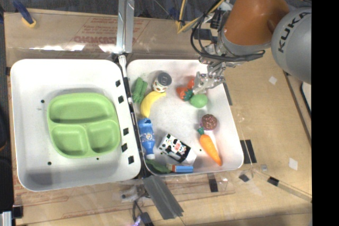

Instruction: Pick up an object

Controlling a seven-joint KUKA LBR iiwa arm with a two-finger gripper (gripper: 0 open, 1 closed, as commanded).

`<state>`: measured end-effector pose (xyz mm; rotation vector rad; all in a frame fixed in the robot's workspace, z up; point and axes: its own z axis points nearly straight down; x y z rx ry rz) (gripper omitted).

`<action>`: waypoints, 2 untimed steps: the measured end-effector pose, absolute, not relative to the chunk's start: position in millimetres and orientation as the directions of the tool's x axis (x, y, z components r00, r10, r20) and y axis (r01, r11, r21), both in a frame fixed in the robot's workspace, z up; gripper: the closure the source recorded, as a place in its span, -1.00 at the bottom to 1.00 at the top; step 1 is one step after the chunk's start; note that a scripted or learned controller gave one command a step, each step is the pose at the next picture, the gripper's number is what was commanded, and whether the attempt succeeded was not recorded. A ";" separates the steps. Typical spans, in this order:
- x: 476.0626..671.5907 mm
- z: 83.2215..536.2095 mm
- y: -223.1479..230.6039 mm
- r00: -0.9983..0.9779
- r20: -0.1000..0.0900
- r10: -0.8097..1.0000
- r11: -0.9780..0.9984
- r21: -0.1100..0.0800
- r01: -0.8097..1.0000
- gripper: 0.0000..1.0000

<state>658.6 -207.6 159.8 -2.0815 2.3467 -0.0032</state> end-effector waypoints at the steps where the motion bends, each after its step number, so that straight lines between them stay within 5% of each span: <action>1: 658.1 159.4 -208.5 -0.121 -0.002 -0.993 0.121 -0.003 -0.993 -1.00; 2: 579.4 104.1 -207.9 0.059 -0.004 -0.998 -0.059 0.005 -0.998 -1.00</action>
